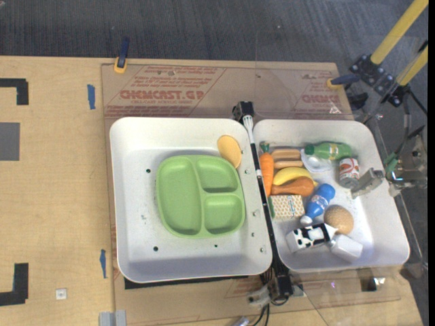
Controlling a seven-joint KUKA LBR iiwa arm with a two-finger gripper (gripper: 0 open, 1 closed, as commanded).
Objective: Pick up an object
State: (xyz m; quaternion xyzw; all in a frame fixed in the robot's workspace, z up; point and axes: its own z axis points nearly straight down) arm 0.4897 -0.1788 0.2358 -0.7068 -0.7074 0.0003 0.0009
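Cardboard-topped bench w/ two white bins. Left bin: green divided plate, yellow lemon-ish piece just beyond plate's far-right corner. Right of plate, right bin packed w/ toy food: carrot, banana, can. Gripper just right of can; finger spread: can't tell.

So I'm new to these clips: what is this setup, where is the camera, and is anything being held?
One camera looks down at a slant on a bench with two white bins. The left bin holds a green divided plate, with a yellow piece beside it. The right bin holds a pile of toy foods: a carrot, banana, green bottle, can and others. The robot arm comes in from the right; its pincer sits at the right bin's edge. I can't tell whether it grips anything.
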